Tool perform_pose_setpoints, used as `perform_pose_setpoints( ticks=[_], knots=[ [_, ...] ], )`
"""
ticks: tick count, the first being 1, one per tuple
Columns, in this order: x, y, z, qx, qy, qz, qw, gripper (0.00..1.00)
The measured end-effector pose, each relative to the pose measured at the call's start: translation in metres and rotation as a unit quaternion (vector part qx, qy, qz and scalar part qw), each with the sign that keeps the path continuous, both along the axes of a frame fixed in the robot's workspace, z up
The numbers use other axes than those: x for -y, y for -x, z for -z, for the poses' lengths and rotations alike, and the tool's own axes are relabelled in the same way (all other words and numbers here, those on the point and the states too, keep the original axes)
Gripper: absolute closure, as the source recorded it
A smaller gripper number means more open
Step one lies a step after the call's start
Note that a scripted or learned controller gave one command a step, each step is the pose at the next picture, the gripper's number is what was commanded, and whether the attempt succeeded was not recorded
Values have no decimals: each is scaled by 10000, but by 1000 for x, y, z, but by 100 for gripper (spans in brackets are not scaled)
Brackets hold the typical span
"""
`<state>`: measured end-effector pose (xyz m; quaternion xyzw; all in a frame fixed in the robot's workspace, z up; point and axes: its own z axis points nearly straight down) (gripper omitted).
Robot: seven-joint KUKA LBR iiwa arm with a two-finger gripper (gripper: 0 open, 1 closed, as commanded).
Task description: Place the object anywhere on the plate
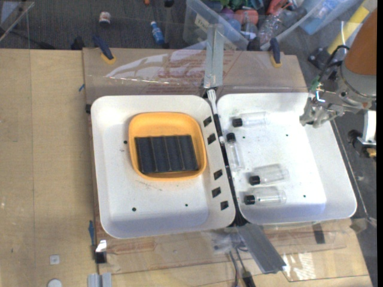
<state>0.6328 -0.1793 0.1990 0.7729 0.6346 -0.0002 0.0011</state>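
Gripper (312, 115) at the right of the frame, hanging over the upper right edge of the right bin (335, 178). Jaws too small and blurry here, so can't tell if apart or together. Nothing visibly held. Orange band of the arm (362, 46) just above it, in the upper right corner.

Further left, inside the right bin, 4 clear vials with black caps. Upper vial (251, 120) lying left-right, cap to the left. Thin vial (232, 153) right along the divider, running up-down, cap at the upper end. 2 lower vials (267, 175) (264, 197) close together, both left-right, caps to the left.

Over in the left bin (108, 178), orange plate (164, 121) sitting in the upper middle. Dark ridged block (166, 154) lying flat on the plate, toward its lower side, well apart from the gripper. Long axis left-right, tilted only a touch, ridges running up-down across it.

Clear tub of colourful bits (251, 5) beyond the bins, top of frame.
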Motion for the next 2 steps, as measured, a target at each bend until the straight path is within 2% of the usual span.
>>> perform_pose_setpoints(
  ticks=[1,2],
  knots=[
    [-65,-35,-37,16,-3,-491,9988,100],
    [-110,-35,-137,11,-5,-669,9978,100]
  ],
)
